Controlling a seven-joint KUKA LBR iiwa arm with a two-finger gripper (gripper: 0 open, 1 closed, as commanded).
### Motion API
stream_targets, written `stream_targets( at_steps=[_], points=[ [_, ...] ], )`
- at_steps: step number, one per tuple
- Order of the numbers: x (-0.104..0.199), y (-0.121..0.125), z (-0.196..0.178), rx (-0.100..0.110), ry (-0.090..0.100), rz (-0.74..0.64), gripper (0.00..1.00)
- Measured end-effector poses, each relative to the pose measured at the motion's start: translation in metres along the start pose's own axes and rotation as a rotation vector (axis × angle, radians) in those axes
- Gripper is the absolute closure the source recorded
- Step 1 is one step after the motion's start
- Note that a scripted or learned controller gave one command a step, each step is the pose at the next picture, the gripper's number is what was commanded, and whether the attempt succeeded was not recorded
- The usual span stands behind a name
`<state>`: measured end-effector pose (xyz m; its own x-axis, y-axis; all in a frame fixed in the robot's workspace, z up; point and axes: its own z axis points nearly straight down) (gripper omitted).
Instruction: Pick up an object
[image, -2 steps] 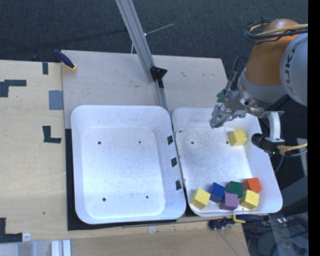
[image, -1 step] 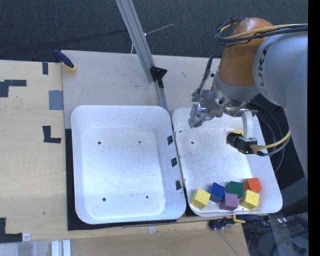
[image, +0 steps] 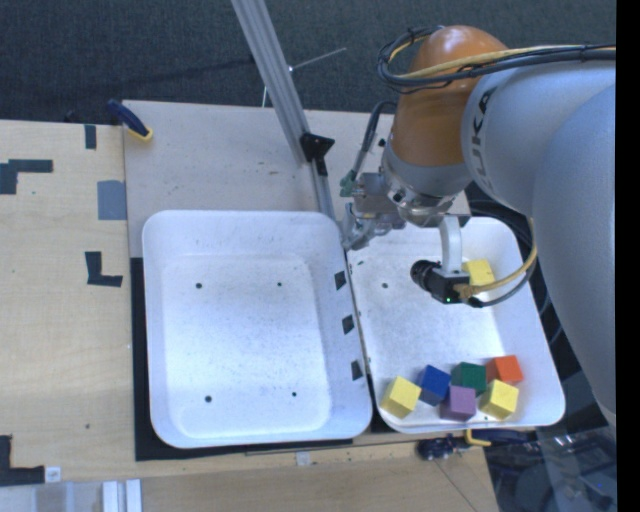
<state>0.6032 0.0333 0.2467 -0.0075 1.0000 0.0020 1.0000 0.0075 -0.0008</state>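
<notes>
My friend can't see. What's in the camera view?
A grey robot arm with an orange band reaches in from the right, its gripper over the rim where the white left bin meets the right bin. Six coloured blocks huddle at the right bin's near end, and one yellow block sits apart.

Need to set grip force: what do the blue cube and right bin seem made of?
Blue cube: painted wood or hard plastic, can't tell which; flat matte colour, sharp edges. Right bin: probably moulded plastic; smooth white, rounded rim, faint dark specks.
</notes>
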Motion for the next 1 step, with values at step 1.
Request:
stream_targets(
  at_steps=[1],
  points=[
    [0.0441,-0.0098,0.0078,0.002,-0.001,0.002,1.00]
  ],
)
